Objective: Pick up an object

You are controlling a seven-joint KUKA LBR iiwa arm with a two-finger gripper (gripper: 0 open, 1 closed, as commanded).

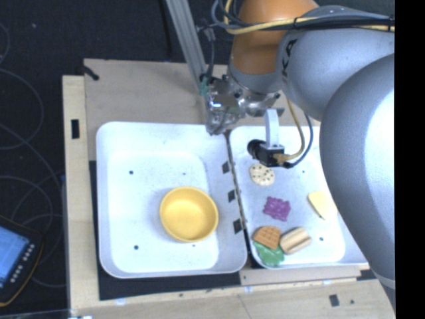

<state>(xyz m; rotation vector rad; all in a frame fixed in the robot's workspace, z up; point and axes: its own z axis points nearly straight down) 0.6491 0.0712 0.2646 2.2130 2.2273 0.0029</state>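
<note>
Your tool (218,119) is hanging over the far rim between the two bins; you cannot tell its opening. The yellow bowl (188,213) is sitting in the left bin (126,178), with bare floor lying around it.

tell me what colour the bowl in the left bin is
Yellow; the bowl shows best in the camera view.

You have bright, even overhead light washing the white bins (119,178) nearly featureless, soft short shadows, mild glare on the grey arm (352,78), dim floor surroundings, and slightly soft focus throughout.
</note>
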